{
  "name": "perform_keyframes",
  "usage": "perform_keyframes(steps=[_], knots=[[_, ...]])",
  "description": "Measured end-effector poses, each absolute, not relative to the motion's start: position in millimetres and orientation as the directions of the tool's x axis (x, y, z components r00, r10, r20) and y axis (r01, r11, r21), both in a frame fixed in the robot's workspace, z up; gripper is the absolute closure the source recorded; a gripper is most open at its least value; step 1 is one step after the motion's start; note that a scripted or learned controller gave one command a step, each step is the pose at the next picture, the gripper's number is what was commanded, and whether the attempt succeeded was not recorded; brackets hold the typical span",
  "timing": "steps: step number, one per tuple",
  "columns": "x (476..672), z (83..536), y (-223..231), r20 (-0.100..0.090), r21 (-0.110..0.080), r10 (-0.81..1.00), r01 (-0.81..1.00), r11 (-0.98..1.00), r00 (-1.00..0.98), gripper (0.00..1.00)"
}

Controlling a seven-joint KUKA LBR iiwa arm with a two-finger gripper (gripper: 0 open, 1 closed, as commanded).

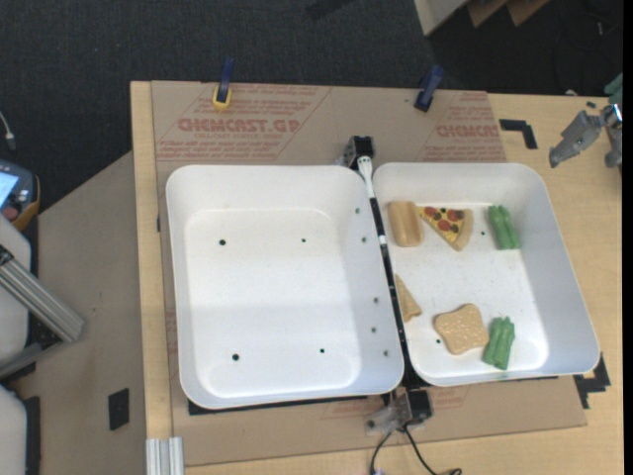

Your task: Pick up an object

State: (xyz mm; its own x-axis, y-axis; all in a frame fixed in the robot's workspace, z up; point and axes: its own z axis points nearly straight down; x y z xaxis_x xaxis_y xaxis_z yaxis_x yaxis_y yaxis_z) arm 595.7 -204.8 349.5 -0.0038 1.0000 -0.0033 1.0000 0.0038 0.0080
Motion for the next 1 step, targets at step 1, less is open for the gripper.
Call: perform_keyframes(steps=[1], knots=[[562.3, 392.2, -190.5, -0.002, 0.006, 1.0, 1.0, 0.002, -0.002, 0.0]])
